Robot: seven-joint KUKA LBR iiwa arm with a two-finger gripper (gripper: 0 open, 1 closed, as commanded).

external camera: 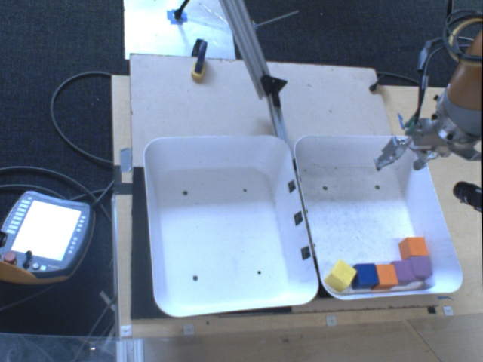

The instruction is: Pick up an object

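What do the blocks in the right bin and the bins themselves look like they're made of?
Blocks: probably foam or painted wood, with matte, solid colours and slightly soft edges; the view can't settle which. Right bin and left bin: likely thin moulded plastic, with smooth white walls and rounded corners.

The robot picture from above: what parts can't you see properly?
- Arm: cut off by the camera view's right edge.
- Tool: too small and blurred to judge its grip.
- Purple block: partly hidden behind the right bin's front rim, with neighbouring blocks crowding it.
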